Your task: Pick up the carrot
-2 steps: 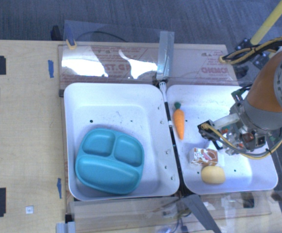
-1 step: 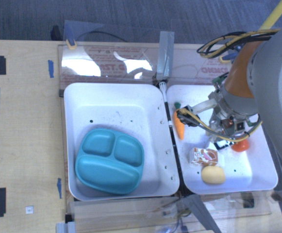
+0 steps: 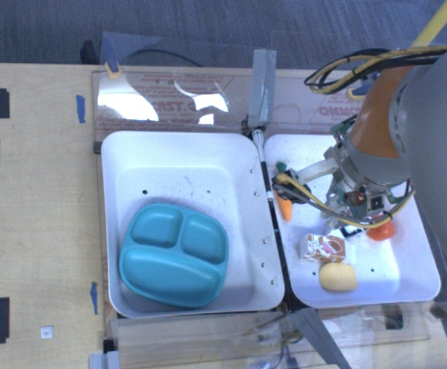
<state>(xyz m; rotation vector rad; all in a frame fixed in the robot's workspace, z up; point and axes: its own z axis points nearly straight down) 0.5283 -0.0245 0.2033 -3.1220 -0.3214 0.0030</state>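
Far to the left of your claw, a blue divided plate lies in the left bin. In the right bin, the carrot rests against the left wall, just left of the claw and apart from it, with yellow and black cables passing over its top end. The claw hangs low over the middle of that bin, and you cannot tell how it is set; a printed packet and a yellow lemon lie just below it, and something red sits close at its right.
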